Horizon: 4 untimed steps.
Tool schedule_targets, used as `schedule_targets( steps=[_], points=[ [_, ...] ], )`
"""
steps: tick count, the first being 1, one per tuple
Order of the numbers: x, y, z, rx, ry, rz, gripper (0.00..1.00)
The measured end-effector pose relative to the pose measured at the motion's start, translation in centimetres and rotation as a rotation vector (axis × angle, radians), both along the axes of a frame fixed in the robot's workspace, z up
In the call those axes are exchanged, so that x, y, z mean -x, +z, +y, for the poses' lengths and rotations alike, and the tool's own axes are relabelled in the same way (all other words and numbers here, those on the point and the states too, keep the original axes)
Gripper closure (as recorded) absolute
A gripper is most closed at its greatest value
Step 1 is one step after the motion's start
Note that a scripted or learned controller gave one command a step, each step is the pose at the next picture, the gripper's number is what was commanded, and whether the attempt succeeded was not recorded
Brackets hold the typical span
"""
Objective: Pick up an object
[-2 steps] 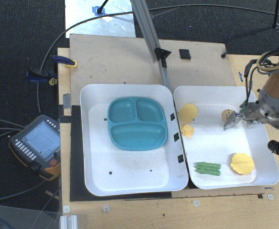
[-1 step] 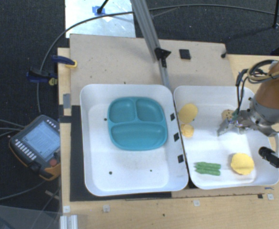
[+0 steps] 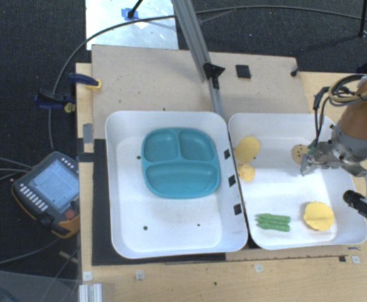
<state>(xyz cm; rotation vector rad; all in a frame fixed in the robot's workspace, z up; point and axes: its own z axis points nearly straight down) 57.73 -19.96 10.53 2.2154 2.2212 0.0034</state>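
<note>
The right bin (image 3: 278, 190) holds a flat yellow round piece (image 3: 247, 148) and a small yellow chunk (image 3: 246, 172) by its left wall. A green bean pod (image 3: 273, 222) and a second yellow piece (image 3: 318, 216) lie near its front. A small tan disc (image 3: 298, 153) lies near the bin's back right. My gripper (image 3: 310, 163) hangs low just to the right of that disc, close to it or touching it. The grey arm (image 3: 359, 128) reaches in from the right edge.
In the left bin (image 3: 124, 187) sits a teal divided plate (image 3: 180, 162). A grey pole (image 3: 193, 33) slants over the board behind the bins. A pendant (image 3: 48, 190) and cables lie on the floor at the left.
</note>
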Motion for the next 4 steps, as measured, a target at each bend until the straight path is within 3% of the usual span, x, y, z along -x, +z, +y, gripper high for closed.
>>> schedule_targets(
  steps=[3,4],
  points=[
    [0.7,16.3,-0.1,0.000,0.004,0.001,1.00],
    [-0.5,15.6,5.2,-0.001,0.006,0.002,1.00]
  ],
)
